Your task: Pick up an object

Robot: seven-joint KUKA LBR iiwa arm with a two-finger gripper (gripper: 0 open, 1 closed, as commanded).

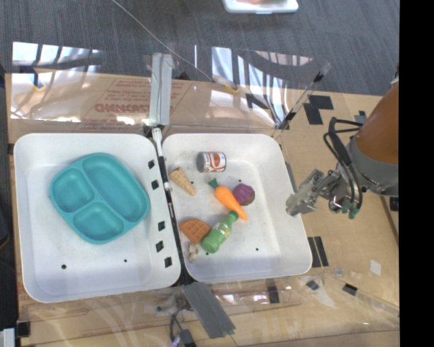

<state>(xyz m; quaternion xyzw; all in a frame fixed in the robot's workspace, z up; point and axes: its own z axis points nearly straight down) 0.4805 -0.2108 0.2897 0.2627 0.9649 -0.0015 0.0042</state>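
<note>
Hand (302, 200) just outside right bin's (293, 203) right rim, finger state unclear, holding nothing

Single fixed cam above the bench (339, 298), looking down at a slant. Both white bins in frame side by side: left bin (34, 271), right bin (285, 251). Far bench edge sits toward the top, dark floor (81, 20) beyond. Arm (380, 146) enters from frame right. Mid-range framing.
</note>
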